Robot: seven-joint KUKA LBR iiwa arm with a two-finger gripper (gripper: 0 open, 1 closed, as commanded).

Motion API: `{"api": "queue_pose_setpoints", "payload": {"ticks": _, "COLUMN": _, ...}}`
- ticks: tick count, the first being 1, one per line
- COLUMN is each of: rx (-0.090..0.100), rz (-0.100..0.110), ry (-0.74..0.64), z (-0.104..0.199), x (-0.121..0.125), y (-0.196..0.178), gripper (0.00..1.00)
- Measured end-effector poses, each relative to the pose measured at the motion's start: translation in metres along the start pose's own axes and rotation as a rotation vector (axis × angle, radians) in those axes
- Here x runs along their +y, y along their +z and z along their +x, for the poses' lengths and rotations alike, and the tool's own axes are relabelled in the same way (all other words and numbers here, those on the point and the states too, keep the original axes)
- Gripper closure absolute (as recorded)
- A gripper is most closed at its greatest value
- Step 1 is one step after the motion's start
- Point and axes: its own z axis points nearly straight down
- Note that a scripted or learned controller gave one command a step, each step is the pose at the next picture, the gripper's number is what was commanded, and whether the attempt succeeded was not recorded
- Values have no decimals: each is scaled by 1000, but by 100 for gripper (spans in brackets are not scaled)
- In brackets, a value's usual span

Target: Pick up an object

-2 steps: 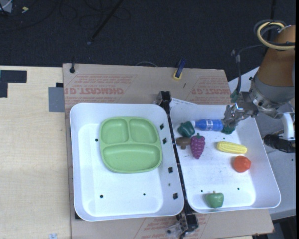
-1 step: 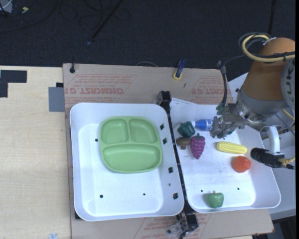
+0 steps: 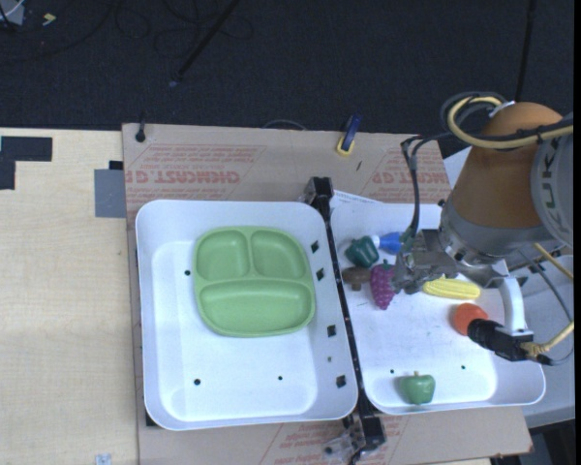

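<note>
Over the right bin (image 3: 523,395), my gripper (image 3: 410,277) hangs low beside the purple grapes (image 3: 382,286); I cannot tell from this angle how it is set. The grapes lie just left of it, near the bin's left wall, with a dark green toy (image 3: 362,252) just beyond them. A yellow corn cob (image 3: 451,288) sits right of me, an orange piece (image 3: 467,316) nearer, and a green apple (image 3: 416,387) by the near rim. Left of all this, a green divided plate (image 3: 253,281) rests in the left bin (image 3: 165,376).
</note>
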Motion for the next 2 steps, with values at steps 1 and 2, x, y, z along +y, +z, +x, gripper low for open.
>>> {"api": "queue_pose_setpoints", "payload": {"ticks": 1, "rx": 0, "rz": -1, "ry": -1, "z": 35, "x": -27, "y": -7, "gripper": 100}}
{"api": "queue_pose_setpoints", "payload": {"ticks": 2, "rx": -1, "rz": -2, "ry": 2, "z": 33, "x": -35, "y": -9, "gripper": 100}}
